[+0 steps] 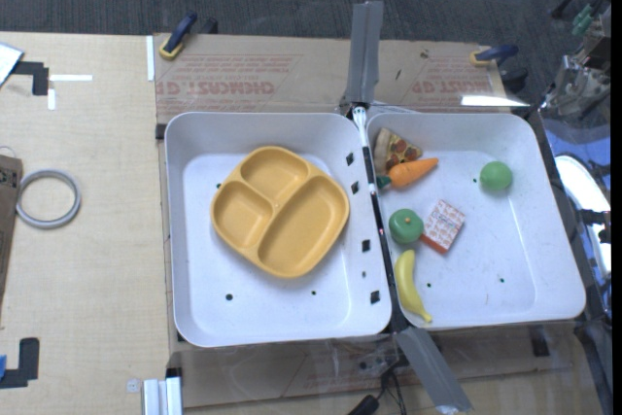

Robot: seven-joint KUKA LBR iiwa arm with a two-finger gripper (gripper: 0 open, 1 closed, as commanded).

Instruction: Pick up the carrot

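Lying in the right bin (544, 238), the carrot (412, 172) perhaps touched its left wall, near the green apple (405, 226).

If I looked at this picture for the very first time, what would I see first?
Probably the big yellow plate with three sections, sitting alone in the left bin. Next, the toy food in the right bin: an orange carrot near the divider, a green ball further right, a green apple, a small red and white box, and a yellow banana at the front.
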